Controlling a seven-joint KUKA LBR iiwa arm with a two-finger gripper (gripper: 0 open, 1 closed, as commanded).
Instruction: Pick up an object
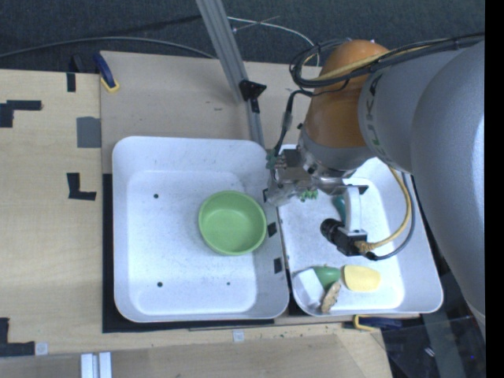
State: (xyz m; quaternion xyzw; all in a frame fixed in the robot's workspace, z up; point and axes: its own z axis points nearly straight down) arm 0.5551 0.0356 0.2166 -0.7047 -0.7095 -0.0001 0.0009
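Two white bins [142, 164]: green bowl [231, 223] lies left of the hand [290, 189], grip state unclear.

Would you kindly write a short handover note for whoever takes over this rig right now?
End effector: low over the inner edge of the right bin, nothing visibly held.
Things: green bowl upright in the left bin; yellow piece, small green piece and tan piece lie clustered at the right bin's front.
Done: no pick-up yet.
Left: grasp one object and lift it.
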